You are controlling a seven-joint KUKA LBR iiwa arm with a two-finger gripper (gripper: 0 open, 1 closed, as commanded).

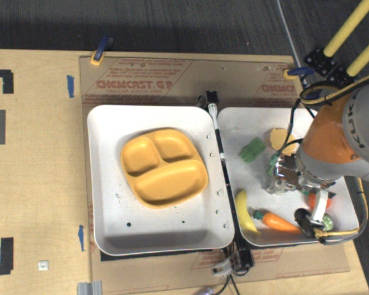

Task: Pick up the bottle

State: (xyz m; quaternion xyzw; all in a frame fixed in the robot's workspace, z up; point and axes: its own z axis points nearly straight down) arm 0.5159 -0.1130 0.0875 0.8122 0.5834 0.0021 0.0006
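The arm (332, 141) reached in from 3 o'clock and hung over the right bin (253, 126), its orange band above the bin's 2 o'clock part. The gripper (284, 176) pointed down close to the middle of that bin. From this slant I could not tell whether it was open or closed.

At the gripper's 10 o'clock side a small, clear, shiny thing with a tinge of green showed, and it looked to be the bottle (273, 163). The gripper hid most of it, and I could not tell whether the two were touching.

Other things lay around them in the right bin:
- A green block (253, 150) sat at the bin's 10 o'clock, apart from the bottle.
- A pale yellow round thing (277, 138) sat at 12 o'clock, near the far wall.
- A banana (242, 209) lay along the wall at 8 o'clock.
- A carrot (278, 221) lay at 6 o'clock with its leafy end just beside the banana.
- A red-orange thing (312, 200) showed at 4 o'clock, partly hidden under the wrist, too little of it visible to name.

The left bin (107, 183) stood just beside the right one, at its 9 o'clock. In its middle lay a yellow plate (165, 166) divided into three sections, well apart from the gripper
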